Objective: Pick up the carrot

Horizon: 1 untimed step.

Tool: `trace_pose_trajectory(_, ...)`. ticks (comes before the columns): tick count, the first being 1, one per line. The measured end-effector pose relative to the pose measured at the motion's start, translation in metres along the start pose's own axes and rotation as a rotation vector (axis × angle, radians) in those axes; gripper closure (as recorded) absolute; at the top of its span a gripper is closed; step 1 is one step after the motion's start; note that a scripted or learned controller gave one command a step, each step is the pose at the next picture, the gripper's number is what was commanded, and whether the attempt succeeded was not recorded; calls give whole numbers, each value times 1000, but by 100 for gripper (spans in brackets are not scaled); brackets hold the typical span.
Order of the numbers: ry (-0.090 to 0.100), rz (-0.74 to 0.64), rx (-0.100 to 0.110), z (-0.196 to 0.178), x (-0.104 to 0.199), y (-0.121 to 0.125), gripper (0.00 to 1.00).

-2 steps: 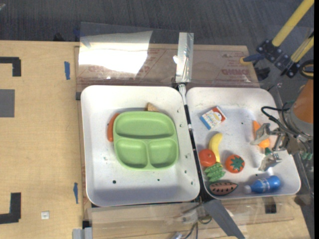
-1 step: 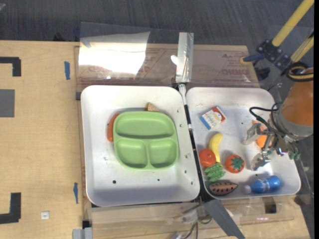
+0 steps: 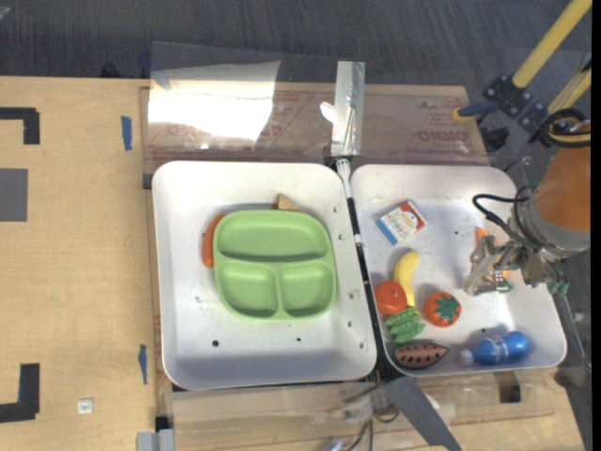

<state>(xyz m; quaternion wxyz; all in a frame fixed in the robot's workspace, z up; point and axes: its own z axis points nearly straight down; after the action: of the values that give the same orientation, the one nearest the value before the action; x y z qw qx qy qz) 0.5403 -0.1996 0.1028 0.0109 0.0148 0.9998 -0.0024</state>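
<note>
I see the carrot [image 3: 480, 240] as a small orange piece in the right bin [image 3: 441, 188], touching the pincer [image 3: 488, 272] near the right wall; I cannot tell whether it is gripped. Left of it lie a banana [image 3: 406, 271], a tomato [image 3: 392, 296] and a strawberry [image 3: 442, 309]. The left bin [image 3: 178, 252] holds a green divided plate [image 3: 274, 263].
</note>
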Motion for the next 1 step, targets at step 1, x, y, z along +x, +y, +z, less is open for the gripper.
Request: trace_pose_trajectory(1, 3, -107, 0, -143, -18, -12, 100)
